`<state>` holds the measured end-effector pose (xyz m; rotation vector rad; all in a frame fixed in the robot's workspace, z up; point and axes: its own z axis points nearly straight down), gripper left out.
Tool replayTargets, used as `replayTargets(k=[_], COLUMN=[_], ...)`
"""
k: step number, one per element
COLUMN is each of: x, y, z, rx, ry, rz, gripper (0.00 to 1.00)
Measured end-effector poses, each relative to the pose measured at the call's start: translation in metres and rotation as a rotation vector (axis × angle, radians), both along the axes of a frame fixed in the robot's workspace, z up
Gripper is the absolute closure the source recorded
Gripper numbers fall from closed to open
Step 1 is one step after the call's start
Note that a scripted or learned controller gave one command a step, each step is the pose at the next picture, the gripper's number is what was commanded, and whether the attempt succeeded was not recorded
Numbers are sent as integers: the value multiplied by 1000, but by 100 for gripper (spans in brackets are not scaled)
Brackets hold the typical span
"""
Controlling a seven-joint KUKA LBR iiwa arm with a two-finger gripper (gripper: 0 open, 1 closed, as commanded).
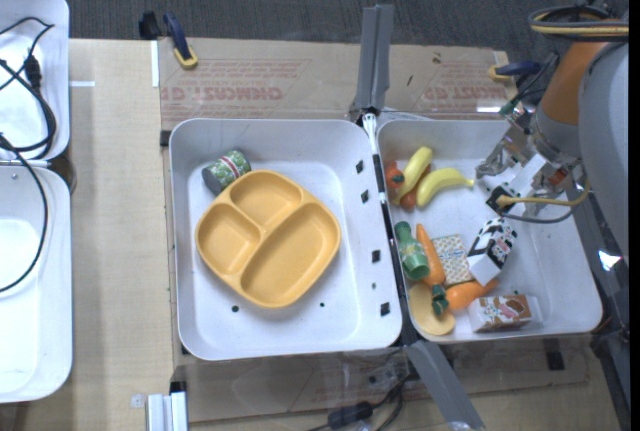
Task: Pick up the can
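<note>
Green and silver, the can point(226, 170) lies on its side in the left bin point(190, 249), wedged against the upper-left edge of the yellow divided plate point(266, 237), near the bin's back-left corner. From my station the hand point(512, 181) hangs over the right bin point(560, 309), above the clutter there: two bananas point(430, 177), a carrot point(430, 254), a small milk carton point(491, 250) and a brown box point(500, 312). I cannot tell whether its fingers are apart or together; nothing is visibly gripped. I judge the arm must cross the divider to reach the can, and because the can leans on the plate, the approach probably has to come from its free side.
</note>
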<state>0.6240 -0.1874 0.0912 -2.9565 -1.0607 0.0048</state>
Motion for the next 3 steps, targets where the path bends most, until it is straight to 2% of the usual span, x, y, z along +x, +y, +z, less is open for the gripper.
replayTargets(k=[1,2,3], x=[26,26,26], y=[7,8,9], z=[1,10,10], rx=[-1,-1,-1], ry=[-2,1,1], rz=[56,62,62], gripper=[0,100,0])
